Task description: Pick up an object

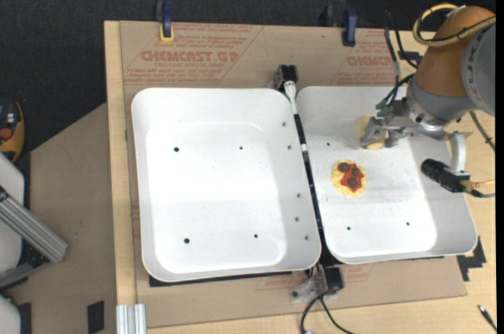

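Yellow toy pizza [349,177] with red toppings lies flat in right bin [394,238] — likely light, rigid; grip across its rim. My gripper [376,137] — state indeterminate.

Just one camera here, fixed above the table [236,49] and looking down at a slight slant. It's far enough back to catch both white bins [157,167] whole, plus dark floor past the table's far edge.

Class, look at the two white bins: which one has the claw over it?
The right bin. The claw hangs over its far part, near a yellow-and-red toy; the left bin lies apart from the arm.
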`<act>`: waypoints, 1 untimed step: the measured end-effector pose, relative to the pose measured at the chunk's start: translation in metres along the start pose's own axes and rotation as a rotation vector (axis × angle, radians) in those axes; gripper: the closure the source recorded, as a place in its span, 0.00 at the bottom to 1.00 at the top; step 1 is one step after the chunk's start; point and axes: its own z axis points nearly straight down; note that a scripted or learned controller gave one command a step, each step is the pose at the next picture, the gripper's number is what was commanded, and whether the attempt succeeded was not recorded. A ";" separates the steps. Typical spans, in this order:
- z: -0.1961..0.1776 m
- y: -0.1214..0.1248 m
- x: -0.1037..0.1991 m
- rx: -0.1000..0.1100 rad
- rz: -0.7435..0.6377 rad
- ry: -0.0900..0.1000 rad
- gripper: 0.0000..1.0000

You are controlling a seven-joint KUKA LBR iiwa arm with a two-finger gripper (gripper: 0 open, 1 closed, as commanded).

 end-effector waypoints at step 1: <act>-0.097 0.039 0.107 -0.014 -0.014 0.003 1.00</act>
